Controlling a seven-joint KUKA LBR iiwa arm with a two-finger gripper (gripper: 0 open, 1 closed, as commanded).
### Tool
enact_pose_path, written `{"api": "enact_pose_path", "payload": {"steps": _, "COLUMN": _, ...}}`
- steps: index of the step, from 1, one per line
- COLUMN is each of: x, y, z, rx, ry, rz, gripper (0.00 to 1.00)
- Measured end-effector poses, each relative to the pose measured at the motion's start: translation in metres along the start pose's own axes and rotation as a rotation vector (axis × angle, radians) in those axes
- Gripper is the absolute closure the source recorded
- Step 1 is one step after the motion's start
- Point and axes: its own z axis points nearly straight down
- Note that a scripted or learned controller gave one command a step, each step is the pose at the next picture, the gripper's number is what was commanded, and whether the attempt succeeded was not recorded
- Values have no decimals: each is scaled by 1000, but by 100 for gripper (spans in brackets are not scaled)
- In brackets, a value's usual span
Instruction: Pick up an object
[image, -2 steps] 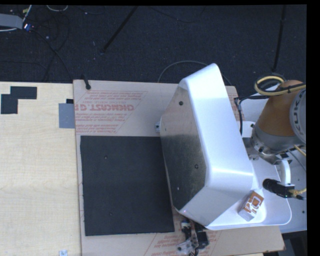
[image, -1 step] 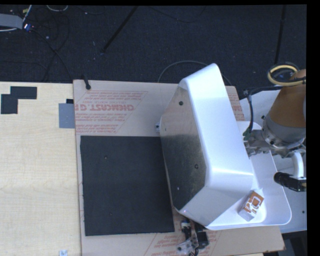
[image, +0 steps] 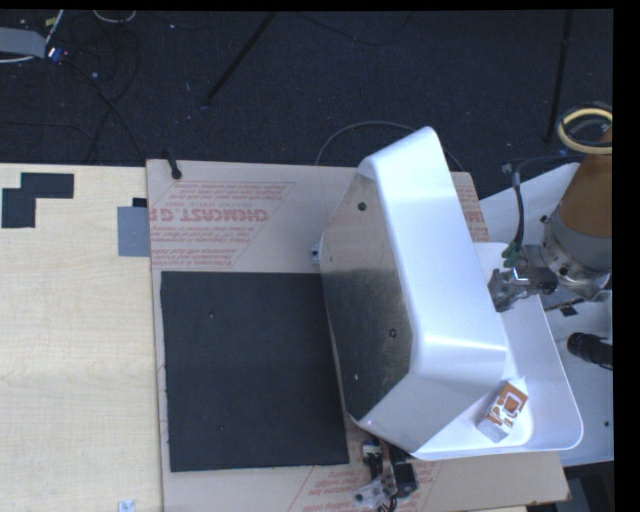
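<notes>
**Gripper at the right rim of the tipped bin, small box in the low corner**

Gripper (image: 512, 283) hangs at the right side of the view, just over the right rim of the white bin (image: 440, 260). It is grey metal, and if it is apart or together cannot be told from this view. Above it the arm (image: 590, 205) shows its orange band and grey wrist.

One white bin stands tilted, with its smooth glossy underside turned up toward the camera. Beside it, lower right, a second white bin rim (image: 560, 400) curves round with soft corners. In this lower corner lies a small box (image: 503, 408), white with orange print, tilted, well below the gripper and apart from it. The print is too small to read.

Left of the bins a flat black mat (image: 250, 370) lies on a cardboard sheet (image: 220, 215); this part is open and flat. Red letters on the cardboard appear mirrored and read something like "CHEMCAST", with smaller lines I cannot read. A pale wooden bench top (image: 70, 350) fills the left side, with dark blocks (image: 35, 195) near its far edge.
</notes>
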Motion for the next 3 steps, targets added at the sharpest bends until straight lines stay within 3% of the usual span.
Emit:
{"api": "enact_pose_path", "payload": {"steps": 1, "x": 2, "y": 11, "z": -53, "rx": -2, "ry": 0, "rz": -1, "gripper": 100}}
{"api": "enact_pose_path", "payload": {"steps": 3, "x": 105, "y": 0, "z": -42, "rx": 6, "ry": 2, "rz": -2, "gripper": 100}}
